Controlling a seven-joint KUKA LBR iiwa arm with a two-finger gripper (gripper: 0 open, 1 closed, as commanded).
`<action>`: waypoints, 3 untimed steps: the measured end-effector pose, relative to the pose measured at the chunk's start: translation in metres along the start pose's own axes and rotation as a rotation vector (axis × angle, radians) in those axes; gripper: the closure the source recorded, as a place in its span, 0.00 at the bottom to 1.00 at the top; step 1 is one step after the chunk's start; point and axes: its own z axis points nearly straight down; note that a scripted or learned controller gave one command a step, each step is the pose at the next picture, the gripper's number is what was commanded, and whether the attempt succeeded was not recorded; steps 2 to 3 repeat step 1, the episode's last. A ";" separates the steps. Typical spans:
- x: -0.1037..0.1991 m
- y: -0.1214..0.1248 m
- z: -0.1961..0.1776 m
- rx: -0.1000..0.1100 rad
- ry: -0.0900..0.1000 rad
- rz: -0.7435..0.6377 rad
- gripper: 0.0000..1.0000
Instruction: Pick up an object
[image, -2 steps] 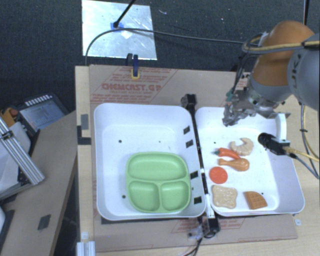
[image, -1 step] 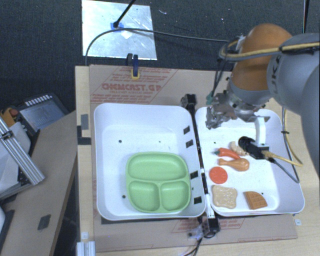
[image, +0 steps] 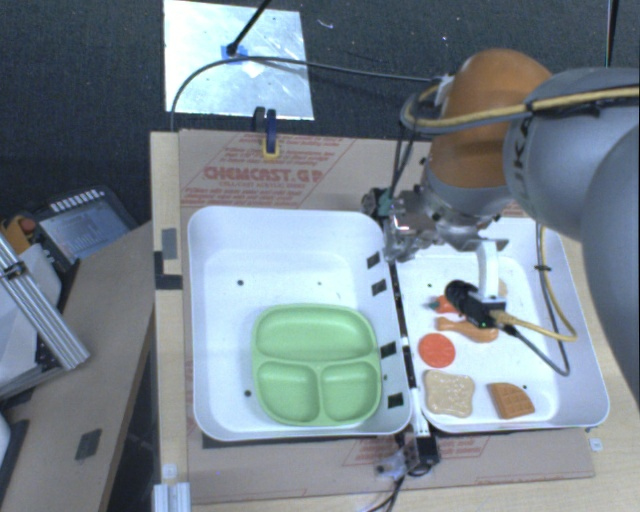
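Dark carpeted floor (image: 80, 100) behind; pale side table (image: 110, 330) at 9 o'clock of the frame. A cardboard board (image: 300, 170) with red print covers the bench under both bins. The grey arm (image: 585, 150) enters from 3 o'clock, with its orange band (image: 490, 110) at 1 o'clock of frame centre.

The left bin (image: 250, 240) sits at 8 o'clock of centre and the right bin (image: 572, 385) at 4 o'clock, touching along one shared edge. A crinkled silver sheet (image: 240, 60) lies at 12 o'clock, beyond the board. A green three-compartment plate (image: 315, 360) lies flat in the left bin, at that bin's 5 o'clock.

The gripper (image: 408, 232) is over the right bin's 10 o'clock corner, just beside the shared edge. It is seen from above under the wrist; whether it is released or clenched cannot be told, and no object can be seen in it.

The pickable objects all lie in the right bin's near-left part, apart from the gripper:
- pale bread slice (image: 449, 394) at the bin's 7 o'clock, flat.
- brown toast wedge (image: 513, 400) at 3 o'clock of the bread, near but apart.
- red disc (image: 436, 350) at 12 o'clock of the bread, just beside it.
- orange-brown piece (image: 480, 333) at 2 o'clock of the disc, partly covered; shape unclear.

A yellow clamp (image: 268, 140) is on the board's far edge, at 11 o'clock.
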 end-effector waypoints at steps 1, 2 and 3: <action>0.054 -0.020 -0.007 0.001 0.000 -0.001 1.00; 0.054 -0.020 -0.007 0.001 0.000 -0.001 1.00; 0.054 -0.020 -0.007 0.001 0.000 -0.001 1.00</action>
